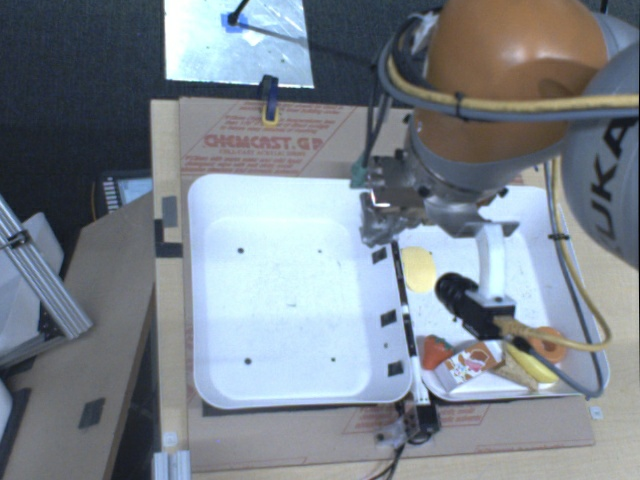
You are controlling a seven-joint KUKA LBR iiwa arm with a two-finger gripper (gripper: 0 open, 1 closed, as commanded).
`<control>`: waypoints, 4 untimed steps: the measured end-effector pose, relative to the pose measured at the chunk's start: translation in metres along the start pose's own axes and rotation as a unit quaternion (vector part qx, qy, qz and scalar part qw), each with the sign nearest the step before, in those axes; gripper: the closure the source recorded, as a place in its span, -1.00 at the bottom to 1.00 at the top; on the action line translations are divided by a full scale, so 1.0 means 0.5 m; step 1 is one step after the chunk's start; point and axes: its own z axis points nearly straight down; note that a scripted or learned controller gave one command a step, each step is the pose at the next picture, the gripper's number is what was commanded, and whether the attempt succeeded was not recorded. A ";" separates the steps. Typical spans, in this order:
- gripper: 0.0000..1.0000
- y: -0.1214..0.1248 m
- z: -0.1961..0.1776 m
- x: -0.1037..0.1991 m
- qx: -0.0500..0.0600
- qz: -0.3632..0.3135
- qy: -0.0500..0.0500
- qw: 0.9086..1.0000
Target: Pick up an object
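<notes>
- Bench point(120, 268) of pale board under a dark backdrop; a printed cardboard sheet point(265, 138) lies beneath both bins, probably to keep them level and side by side
- Grey arm point(520, 58) reaches in from the right, its orange band looming over the far half of the right bin point(530, 258) and hiding part of it
- Left bin point(290, 288) shows bare white floor, so it gives the widest open room for a sweep or a set-down
- Shared rims of the two bins run just beneath the gripper point(383, 218), an edge likely to catch a low approach
- Gripper hangs above that divide at the far side; whether it is released or clenched cannot be told, and nothing is seen held
- Candidates for picking sit in the right bin: a white printed packet point(468, 364), a long yellow piece point(532, 367) and a red-orange piece point(436, 350) crowd the near wall, touching or overlapping
- Round yellow piece point(419, 269) lies apart, just beside the divide and nearest the gripper, judged the easiest target
</notes>
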 end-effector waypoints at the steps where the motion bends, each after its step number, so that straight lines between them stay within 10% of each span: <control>1: 1.00 0.042 0.165 0.119 0.006 0.000 -0.002 1.000; 3: 1.00 0.046 0.112 0.113 0.002 -0.002 -0.001 1.000; 4: 1.00 -0.006 0.319 -0.002 0.009 0.007 -0.004 1.000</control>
